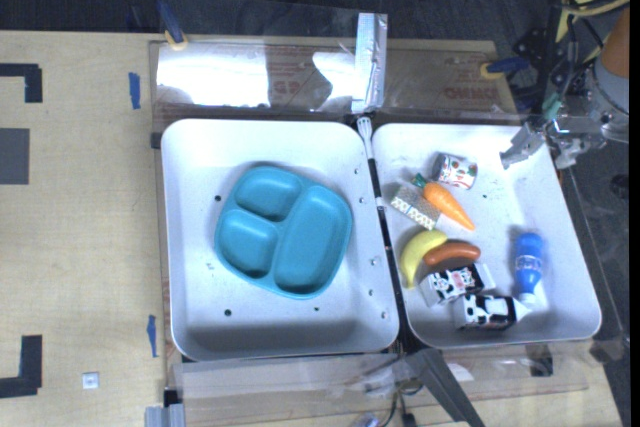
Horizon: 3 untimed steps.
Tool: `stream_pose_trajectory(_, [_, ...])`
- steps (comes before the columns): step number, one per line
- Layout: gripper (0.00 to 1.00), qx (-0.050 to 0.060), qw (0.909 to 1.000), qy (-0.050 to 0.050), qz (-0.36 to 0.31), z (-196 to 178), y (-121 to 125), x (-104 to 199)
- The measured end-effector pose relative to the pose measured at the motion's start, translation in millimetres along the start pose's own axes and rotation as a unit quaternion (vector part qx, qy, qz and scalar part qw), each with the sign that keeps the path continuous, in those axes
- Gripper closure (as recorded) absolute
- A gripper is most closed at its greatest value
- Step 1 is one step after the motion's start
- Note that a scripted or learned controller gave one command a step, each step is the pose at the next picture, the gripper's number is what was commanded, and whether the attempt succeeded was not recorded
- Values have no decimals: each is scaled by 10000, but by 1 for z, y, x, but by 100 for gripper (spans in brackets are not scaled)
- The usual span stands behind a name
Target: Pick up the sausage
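Observation:
The sausage (451,253) is a short red-brown piece lying in the right bin (570,215), resting against a yellow banana (418,253) and just above a black-and-white carton (452,283). My gripper (524,145) hangs at the right bin's upper right corner, well away from the sausage, up and to its right. Nothing shows between its fingers.
An orange carrot (449,203), a small patterned can (455,172), a striped packet (408,208), a blue bottle (528,265) and a second cow-patterned carton (487,312) share the right bin. A blue divided plate (285,230) sits in the left bin (190,175).

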<state>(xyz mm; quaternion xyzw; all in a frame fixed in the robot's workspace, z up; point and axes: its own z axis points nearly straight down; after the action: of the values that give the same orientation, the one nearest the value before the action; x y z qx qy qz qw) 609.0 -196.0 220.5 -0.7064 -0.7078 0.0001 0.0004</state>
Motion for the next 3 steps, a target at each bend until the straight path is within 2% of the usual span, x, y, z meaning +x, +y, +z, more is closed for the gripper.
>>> stream_pose_trajectory(1, [0,4,9994,3,-334,-56,-54,72])
stream_pose_trajectory(2, [0,3,9838,3,-1790,-23,-63,84])
stream_pose_trajectory(3, [0,-14,9990,-6,-441,-59,-79,165])
